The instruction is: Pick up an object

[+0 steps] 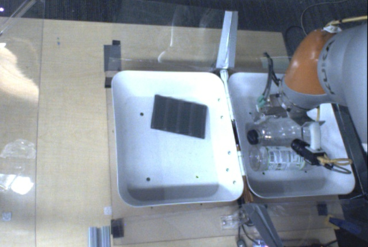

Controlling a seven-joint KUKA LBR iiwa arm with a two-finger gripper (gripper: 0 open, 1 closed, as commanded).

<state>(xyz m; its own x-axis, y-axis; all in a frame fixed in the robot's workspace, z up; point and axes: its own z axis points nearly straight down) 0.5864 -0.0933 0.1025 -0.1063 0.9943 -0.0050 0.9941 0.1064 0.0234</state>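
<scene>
Arm reaching down into the right bin, over clear plastic bottles.

The tool [275, 106] is hanging low in the right bin [339, 182], tucked under the grey arm [345, 67] with its orange band [307, 64]; whether it is gripping anything I cannot tell. Just near of it, a clear bottle with a black cap [276, 135] is lying on its side, a second clear bottle [279, 158] beside it. In the left bin [129, 142], a dark flat rectangle [179, 116] is resting on the floor. Both bins are sitting on the bench [63, 125].
</scene>
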